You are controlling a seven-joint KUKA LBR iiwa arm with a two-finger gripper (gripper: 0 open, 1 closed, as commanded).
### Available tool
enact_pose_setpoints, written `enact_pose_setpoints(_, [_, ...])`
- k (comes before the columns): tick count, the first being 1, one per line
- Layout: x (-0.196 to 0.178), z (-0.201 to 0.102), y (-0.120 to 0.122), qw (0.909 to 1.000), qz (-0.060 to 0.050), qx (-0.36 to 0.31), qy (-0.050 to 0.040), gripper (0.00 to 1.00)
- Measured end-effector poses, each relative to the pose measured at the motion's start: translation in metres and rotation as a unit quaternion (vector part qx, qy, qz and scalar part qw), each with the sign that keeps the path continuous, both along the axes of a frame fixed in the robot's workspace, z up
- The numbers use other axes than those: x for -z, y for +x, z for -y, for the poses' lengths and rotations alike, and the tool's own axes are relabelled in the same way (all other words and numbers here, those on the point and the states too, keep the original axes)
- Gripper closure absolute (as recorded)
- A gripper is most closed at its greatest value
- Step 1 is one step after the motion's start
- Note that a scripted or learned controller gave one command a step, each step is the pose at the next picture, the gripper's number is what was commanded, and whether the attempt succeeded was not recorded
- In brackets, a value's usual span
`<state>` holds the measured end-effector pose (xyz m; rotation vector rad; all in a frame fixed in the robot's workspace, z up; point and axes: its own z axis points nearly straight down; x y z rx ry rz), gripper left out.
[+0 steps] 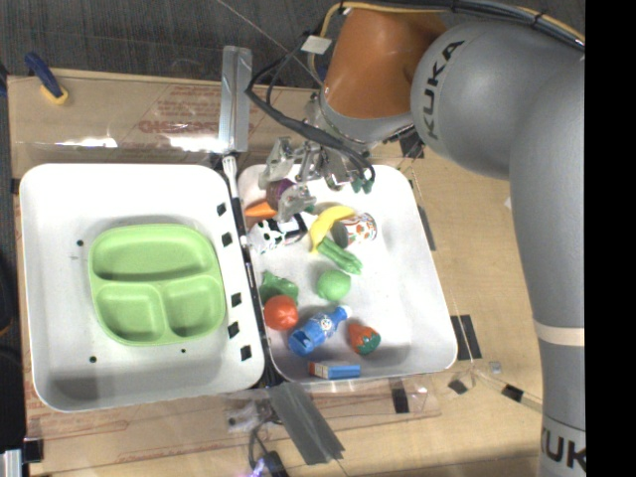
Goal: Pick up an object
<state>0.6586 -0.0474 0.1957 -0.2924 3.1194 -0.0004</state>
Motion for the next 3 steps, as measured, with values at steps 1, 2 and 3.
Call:
enact_pose_setpoints(1, [0.033, 0.044, -0.002, 0.9821, -0.005, -0.188, -0.0006, 1.00])
enact_pose_setpoints(2, [0.039, 0.124, -0.008, 0.9305, -0.003, -0.366, -0.0020, 1.00])
enact_pose_setpoints(3, [0.039, 0.123, -0.008, 0.9304, -0.003, -0.367, -0.0017, 0.00])
